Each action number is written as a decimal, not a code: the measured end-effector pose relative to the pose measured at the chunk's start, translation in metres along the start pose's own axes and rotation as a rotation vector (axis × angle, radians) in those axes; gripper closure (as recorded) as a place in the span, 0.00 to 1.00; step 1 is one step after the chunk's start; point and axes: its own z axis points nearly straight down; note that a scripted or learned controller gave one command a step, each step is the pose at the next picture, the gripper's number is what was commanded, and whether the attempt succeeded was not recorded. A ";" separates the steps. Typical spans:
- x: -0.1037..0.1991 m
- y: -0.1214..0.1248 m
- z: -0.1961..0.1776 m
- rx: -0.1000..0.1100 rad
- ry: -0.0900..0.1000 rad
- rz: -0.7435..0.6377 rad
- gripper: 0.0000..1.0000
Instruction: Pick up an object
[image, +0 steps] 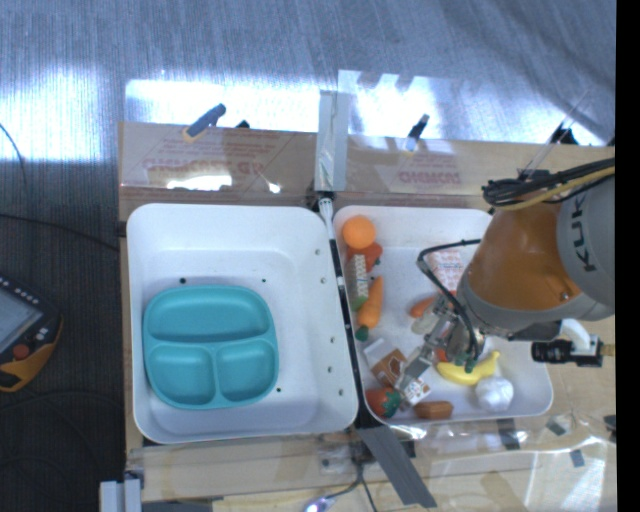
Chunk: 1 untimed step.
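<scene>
**Gripper low over the clutter in the right bin**

In the camera view, the arm (530, 265) reached in from the right and its gripper (440, 345) hung low over the near half of the right bin (400, 222). Whether it was open or closed, and whether it had hold of anything, could not be told; toys and the wrist crowded it.

Closest to the tool lay a yellow banana (468, 371), just beside it on the near-right, its long axis running roughly left to right, with the stem end hard to make out. A white ball (492, 392) sat just beyond the banana toward the bin's near corner. To the gripper's left lay a carrot (371, 303), long axis running away from the camera with a slight tilt. An orange ball (358, 232) sat well apart at the far-left corner.

Judged from this, the banana was the likeliest target, and a grasp would best close across its short width. The left bin (230, 225) held a teal divided plate (210, 344).
</scene>
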 end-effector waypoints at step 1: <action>-0.035 0.026 0.012 -0.010 -0.010 0.084 0.00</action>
